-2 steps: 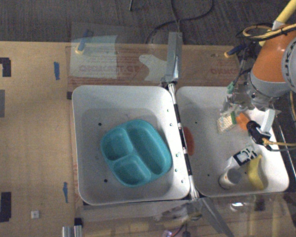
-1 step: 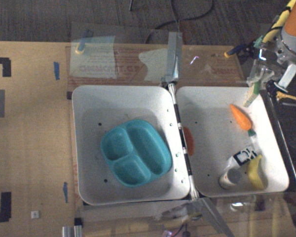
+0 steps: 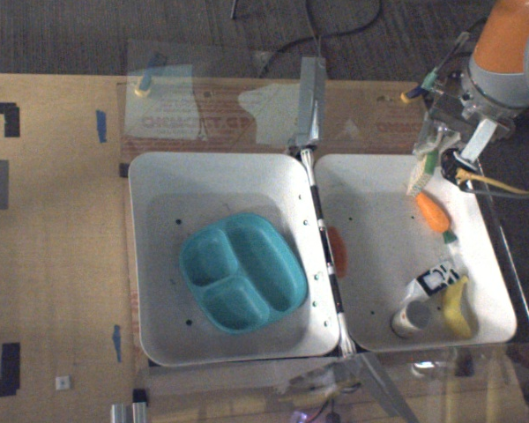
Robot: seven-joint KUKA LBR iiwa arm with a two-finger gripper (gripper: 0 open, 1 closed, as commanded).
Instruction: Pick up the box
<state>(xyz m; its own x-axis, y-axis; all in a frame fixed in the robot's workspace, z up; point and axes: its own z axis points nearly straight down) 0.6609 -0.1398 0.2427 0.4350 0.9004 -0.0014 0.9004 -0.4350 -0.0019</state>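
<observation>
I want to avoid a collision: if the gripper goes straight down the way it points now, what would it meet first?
The gripper hangs over the right bin's upper right corner. Going straight down, it would probably meet the bin's floor or rim there first. The carrot lies just beyond. Depth is unclear from this slanted view.

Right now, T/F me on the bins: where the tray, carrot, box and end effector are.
1. The teal divided tray lies in the left bin. True.
2. The carrot lies in the left bin. False: it lies in the right bin, near its far right side.
3. The small black-and-white box lies between a white cup and the carrot. True.
4. The end effector is down at the box. False: it is at the right bin's far right corner, apart from the box.
5. A banana lies beside the tray. False: it lies in the right bin, by the cup.
</observation>
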